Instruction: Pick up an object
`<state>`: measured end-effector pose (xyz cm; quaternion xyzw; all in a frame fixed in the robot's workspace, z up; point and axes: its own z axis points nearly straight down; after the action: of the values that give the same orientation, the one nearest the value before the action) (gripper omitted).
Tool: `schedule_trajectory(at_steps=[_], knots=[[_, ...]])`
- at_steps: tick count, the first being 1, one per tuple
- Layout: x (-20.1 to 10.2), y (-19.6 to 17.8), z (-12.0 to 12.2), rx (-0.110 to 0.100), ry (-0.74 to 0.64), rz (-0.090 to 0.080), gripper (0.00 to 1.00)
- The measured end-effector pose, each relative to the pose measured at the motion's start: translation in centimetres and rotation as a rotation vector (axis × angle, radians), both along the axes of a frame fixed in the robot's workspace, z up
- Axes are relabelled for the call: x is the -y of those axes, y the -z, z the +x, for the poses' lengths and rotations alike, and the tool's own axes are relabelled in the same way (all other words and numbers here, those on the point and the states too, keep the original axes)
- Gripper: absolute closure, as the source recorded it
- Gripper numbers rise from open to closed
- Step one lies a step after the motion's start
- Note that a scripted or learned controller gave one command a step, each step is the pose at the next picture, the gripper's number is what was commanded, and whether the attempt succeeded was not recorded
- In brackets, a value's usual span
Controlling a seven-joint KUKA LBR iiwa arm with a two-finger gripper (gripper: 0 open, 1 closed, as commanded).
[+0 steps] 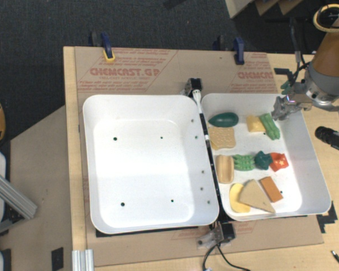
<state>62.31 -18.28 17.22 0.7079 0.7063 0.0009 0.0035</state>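
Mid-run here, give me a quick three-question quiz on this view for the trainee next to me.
1. True or false: the toy food items lie in the right bin.
2. Which item lies closest to the pincer?
A. the tan wedge
B. the light green piece
C. the red piece
3. Fill in: the dark green oval lies just above the tan ______ in the picture.

Key: 1 true; 2 B; 3 square.
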Motion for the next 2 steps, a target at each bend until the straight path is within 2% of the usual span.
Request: schedule_trajectory(at_steps=[1,2], knots=[[3.5,3.4,3.2,0.000,-0.002,0.000,1.00],[4.1,6.5,1.7,-0.009,-0.002,0.004,1.00]])
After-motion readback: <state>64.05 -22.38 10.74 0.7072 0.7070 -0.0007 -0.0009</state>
